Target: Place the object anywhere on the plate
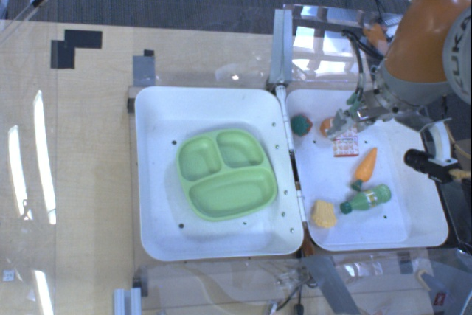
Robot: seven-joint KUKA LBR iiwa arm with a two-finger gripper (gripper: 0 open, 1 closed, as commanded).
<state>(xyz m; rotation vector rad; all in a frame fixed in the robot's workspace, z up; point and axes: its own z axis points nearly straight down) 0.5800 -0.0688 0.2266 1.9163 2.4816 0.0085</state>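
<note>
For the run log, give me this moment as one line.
arm: over right bin | gripper: above red-and-white packet | green divided plate: left bin, nothing on it | task: not done

Two bins (147,181) (420,229), one plate (227,175), six small objects (366,198).

We see a light wooden bench (81,181) carrying two shallow white bins side by side, touching along a middle seam: left bin (158,232), right bin (420,229). Black tape marks (74,46) sit on the bench's far left corner.
</note>
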